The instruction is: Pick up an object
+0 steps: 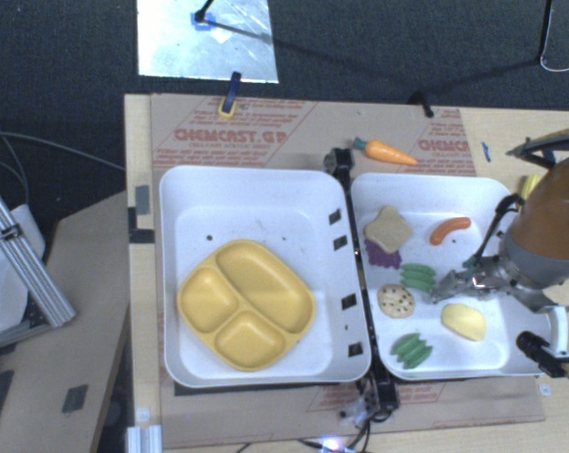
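The right bin (pixel 485 354) holds several toy foods: a slice of toast (pixel 389 226), purple grapes (pixel 383 256), an orange sausage (pixel 450 229), a green bean bundle (pixel 417 276), a cookie (pixel 395 300), a pale yellow piece (pixel 464 322) and green pea pods (pixel 411 349). My gripper (pixel 452 287) hangs low in this bin. It is just right of the green bean bundle and above the pale yellow piece. I see nothing held in it. The arm's orange band (pixel 551 217) covers the bin's right edge.
The left bin (pixel 256 206) holds a yellow divided plate (pixel 246 302). A toy carrot (pixel 386 152) lies on the cardboard behind the right bin. A black divider (pixel 355 272) with clips runs between the bins. A metal frame (pixel 15 253) stands at the far left.
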{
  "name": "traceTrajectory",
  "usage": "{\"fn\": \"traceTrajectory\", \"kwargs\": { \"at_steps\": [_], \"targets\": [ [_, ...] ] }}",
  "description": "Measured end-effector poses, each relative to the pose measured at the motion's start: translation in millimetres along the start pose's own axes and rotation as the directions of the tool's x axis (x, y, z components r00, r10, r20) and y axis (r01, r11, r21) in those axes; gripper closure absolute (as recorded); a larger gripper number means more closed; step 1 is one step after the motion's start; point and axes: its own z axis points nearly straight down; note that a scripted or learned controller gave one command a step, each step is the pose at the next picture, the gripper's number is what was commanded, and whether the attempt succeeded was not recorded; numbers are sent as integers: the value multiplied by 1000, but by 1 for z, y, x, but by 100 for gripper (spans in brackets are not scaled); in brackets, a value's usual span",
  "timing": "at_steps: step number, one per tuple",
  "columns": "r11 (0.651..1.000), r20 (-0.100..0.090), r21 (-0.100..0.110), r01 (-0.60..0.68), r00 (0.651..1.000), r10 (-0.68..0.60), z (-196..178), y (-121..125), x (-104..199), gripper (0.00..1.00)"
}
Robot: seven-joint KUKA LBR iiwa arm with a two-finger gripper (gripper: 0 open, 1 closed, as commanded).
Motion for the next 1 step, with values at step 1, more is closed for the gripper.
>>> {"fn": "traceTrajectory", "kwargs": {
  "at_steps": [1],
  "targets": [
    [1000,-7,-1,14,1000,-14,0,17,75,0]
  ]
}}
